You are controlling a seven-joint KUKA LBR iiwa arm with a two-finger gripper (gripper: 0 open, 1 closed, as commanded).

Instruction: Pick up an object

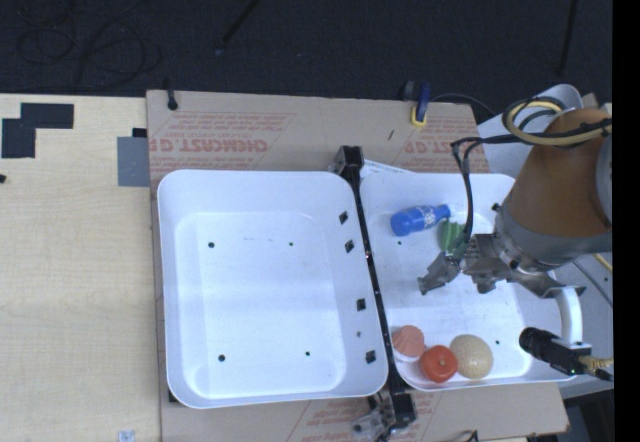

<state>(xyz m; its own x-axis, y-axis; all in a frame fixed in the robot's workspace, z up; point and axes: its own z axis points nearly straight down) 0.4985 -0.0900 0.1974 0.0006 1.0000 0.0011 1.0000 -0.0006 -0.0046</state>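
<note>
A grey-and-orange arm (560, 195) is reaching in from the right over the right-hand bin (500, 192), its end effector (440, 275) hanging low above the bin's bare middle floor. Whether the end effector is released or clenched cannot be told from this slant; nothing is visibly sitting in it. The candidates for picking are lying around it rather than under it. A blue bottle (419, 219) is resting on its side toward the bin's far half, just beyond the end effector and apart from it, and a small green object (456, 233) is peeking out beside the bottle, partly hidden by a black cable (466, 192) that is drooping from the arm. Three round pieces are crowding the near corner, where the bin's curved wall is likely gathering anything that rolls: a pale pink one (407, 339), a red one (438, 363) and a tan one (471, 355), the red touching the tan. They are lying near one another but well clear of the tool. The left-hand bin (180, 230) is sitting alongside on a sheet of printed cardboard (250, 135) that is covering the worktop (70, 280), probably to keep both bins level and steady. Judging by position, the bottle looks the nearest target, though its round side could let it slip away from a closing grip.
</note>
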